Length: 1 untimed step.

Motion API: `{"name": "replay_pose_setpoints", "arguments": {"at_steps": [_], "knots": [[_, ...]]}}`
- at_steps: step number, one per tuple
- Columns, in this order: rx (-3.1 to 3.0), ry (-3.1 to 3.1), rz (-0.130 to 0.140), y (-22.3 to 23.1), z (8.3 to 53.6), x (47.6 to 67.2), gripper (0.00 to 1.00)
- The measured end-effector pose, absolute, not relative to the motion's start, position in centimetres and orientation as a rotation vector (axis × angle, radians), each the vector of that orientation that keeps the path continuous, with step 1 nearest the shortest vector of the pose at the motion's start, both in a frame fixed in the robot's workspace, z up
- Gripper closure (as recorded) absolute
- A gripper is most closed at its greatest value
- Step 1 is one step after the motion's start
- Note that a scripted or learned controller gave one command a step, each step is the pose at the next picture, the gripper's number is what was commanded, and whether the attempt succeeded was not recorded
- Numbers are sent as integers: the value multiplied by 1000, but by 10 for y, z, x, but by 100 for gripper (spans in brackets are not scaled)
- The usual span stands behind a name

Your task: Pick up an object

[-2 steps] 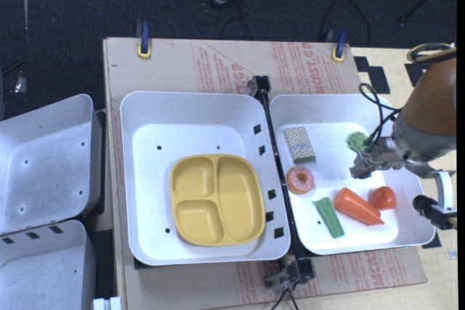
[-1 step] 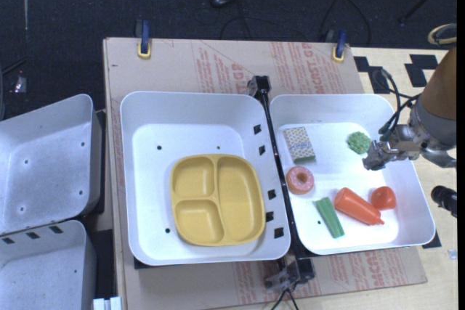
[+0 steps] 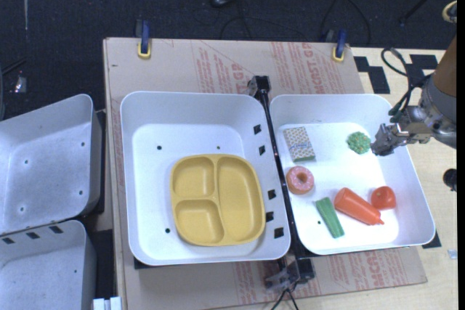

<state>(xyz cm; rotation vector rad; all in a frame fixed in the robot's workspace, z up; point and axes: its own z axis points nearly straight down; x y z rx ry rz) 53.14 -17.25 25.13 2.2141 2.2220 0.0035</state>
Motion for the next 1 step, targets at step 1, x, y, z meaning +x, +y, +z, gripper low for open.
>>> {"name": "replay_pose_setpoints", "arguments": {"at_steps": [1], "knots": [[2213,2231,2,-112,243,549,100]]}}
